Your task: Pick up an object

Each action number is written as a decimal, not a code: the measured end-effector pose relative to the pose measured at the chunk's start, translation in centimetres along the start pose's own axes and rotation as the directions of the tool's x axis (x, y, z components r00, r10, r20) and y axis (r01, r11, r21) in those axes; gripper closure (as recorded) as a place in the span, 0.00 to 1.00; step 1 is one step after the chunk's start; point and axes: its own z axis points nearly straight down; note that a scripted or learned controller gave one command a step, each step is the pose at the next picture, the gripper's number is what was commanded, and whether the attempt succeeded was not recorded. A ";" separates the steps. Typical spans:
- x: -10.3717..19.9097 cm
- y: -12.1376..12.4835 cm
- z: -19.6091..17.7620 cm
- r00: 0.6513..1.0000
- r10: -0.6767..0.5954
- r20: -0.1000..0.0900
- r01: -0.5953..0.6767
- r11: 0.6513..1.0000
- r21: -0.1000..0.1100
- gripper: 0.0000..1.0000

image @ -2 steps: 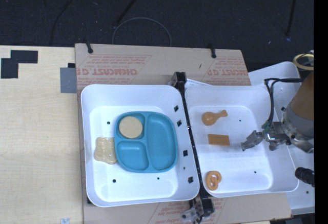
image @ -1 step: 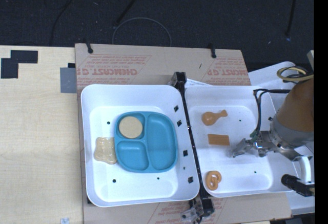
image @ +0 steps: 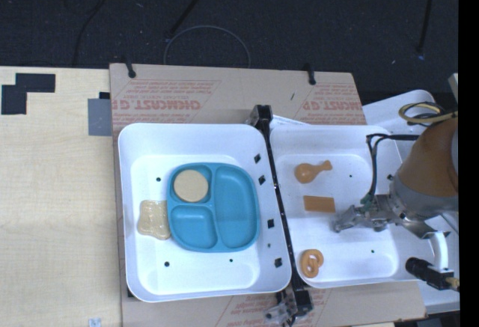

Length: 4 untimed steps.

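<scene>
The grey metal two-finger tool (image: 350, 219) is hovering low in the right-hand shallow white plastic bin (image: 382, 267), pointing leftward; whether it is spread or pressed together cannot be told at this size, and nothing is showing between its tips. Just beyond the tool tip, a flat tan rectangular block (image: 319, 204) is lying on the bin floor, the nearest candidate for pickup. Below and left of the tool, a small orange pretzel-shaped ring (image: 311, 263) is resting near the bin's edge. Above and left, a smooth orange-brown spoon-shaped piece (image: 311, 170) is lying flat. To do this step well, the tool should probably be straddling the block's short sides squarely, since thin, flat pieces are tending to slip. Farther left, in the other white bin (image: 142, 146), a glossy blue three-compartment plastic tray (image: 224, 209) is carrying a pale round disc (image: 190, 185) in one compartment, with a bumpy beige wafer-like slab (image: 153, 219) touching its far side.
</scene>
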 end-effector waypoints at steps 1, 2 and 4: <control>-0.1 0.0 -1.1 1.000 0.005 0.000 -0.005 1.000 -0.002 1.00; 0.9 0.3 -6.5 1.000 -0.003 0.001 0.003 1.000 -0.005 1.00; 5.6 1.9 -11.2 1.000 -0.006 -0.001 0.006 1.000 -0.001 1.00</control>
